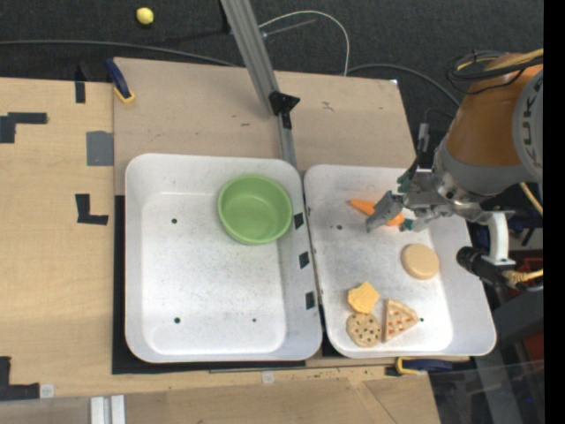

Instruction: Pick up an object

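Observation:
An orange carrot-like piece [364, 208] lies in the right bin [468, 325] near its far side. My gripper [389, 216] hangs right over the carrot's right end, fingers spread to either side of it. A tan round piece [420, 261] lies just below the gripper. At the bin's front sit a yellow-orange piece [363, 298], a round cookie [363, 329] and a pizza slice [399, 319]. A green bowl [254, 208] rests in the left bin [159, 263].
A grey metal pole [252, 47] slants up from between the bins. A blue and yellow clamp [120, 80] sits at the bench's back left. A small yellow ball [145, 15] lies on the dark floor beyond.

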Available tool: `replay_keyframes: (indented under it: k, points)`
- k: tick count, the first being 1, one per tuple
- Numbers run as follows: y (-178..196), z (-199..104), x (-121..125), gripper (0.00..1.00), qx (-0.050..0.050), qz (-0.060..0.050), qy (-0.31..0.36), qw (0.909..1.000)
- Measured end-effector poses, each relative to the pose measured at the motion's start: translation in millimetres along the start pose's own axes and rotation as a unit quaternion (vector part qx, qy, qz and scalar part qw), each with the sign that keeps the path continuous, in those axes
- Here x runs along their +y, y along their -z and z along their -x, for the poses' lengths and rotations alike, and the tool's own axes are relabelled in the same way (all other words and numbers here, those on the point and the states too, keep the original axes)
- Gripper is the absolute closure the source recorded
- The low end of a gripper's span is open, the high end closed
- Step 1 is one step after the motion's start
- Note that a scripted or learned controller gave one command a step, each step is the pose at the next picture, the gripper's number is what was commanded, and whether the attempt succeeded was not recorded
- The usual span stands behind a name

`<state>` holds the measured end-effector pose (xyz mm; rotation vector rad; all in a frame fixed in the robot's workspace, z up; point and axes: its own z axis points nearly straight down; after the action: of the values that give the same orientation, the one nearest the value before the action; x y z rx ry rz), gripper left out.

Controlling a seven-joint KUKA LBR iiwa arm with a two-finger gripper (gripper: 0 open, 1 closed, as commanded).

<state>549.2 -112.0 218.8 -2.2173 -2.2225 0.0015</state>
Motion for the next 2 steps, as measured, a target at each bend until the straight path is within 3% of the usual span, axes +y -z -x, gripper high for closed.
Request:
replay_keyframes:
  k: [1,2]
  points:
    - [0,0,0,0.00,0.000,0.000,0.000,1.0000]
    - [-65,-3,-1,0.00,0.000,-0.003,-0.001,1.0000]
